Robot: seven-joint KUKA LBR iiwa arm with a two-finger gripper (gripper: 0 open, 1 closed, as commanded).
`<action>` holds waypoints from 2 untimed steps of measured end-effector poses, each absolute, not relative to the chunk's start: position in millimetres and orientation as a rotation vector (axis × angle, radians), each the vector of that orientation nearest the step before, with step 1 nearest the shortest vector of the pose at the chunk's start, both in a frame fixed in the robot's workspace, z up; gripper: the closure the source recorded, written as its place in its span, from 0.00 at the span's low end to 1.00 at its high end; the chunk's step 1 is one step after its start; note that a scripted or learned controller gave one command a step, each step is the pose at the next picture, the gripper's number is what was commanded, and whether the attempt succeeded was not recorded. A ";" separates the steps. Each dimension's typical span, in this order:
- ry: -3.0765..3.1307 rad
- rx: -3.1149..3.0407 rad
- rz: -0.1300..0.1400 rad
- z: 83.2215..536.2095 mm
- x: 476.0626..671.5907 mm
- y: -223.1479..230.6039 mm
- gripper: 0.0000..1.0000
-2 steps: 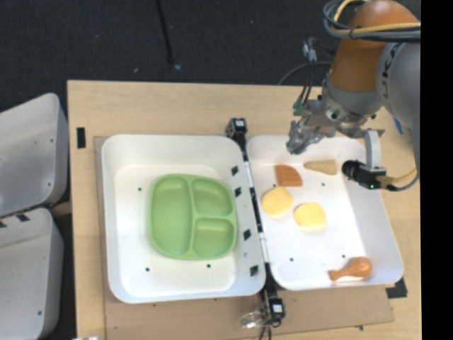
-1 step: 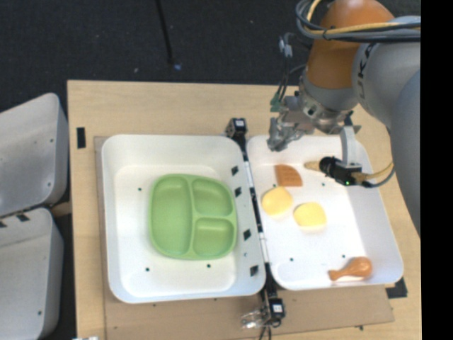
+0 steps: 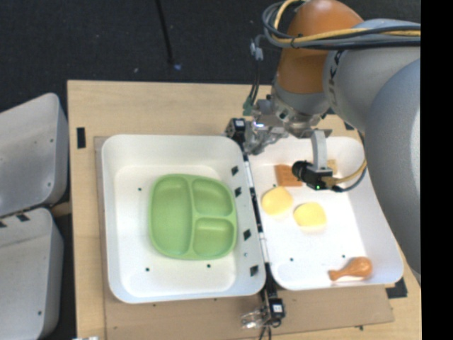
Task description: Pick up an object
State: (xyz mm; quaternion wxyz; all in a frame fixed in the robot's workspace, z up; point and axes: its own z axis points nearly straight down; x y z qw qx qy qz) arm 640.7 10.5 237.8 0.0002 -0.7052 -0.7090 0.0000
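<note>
Beneath the orange-banded wrist, the gripper (image 3: 255,137) reads only as a knot of dark metal at the far end of the wall where the two bins meet. Whether it is open or closed cannot be told, and no object can be made out in its hold. Just to its near right a tan flat piece (image 3: 284,176) lies in the right bin (image 3: 375,225), its right end hidden, so its outline is uncertain. Nearer the camera from the gripper sits one yellow round (image 3: 277,200) close to the dividing wall, with a second yellow round (image 3: 310,215) just beside it. Well apart from the gripper, by the bin's near rim, lies an orange drumstick-shaped toy (image 3: 352,269). To the gripper's near left, a green divided plate (image 3: 192,216) lies flat in the left bin (image 3: 113,211). The arm (image 3: 382,83) reaches in from the right, cut off by the frame edge, its wrist bent downward over the far rim of the right bin.
</note>
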 end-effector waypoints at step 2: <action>-2.225 -2.219 -0.001 234.5 651.4 67.2 0.00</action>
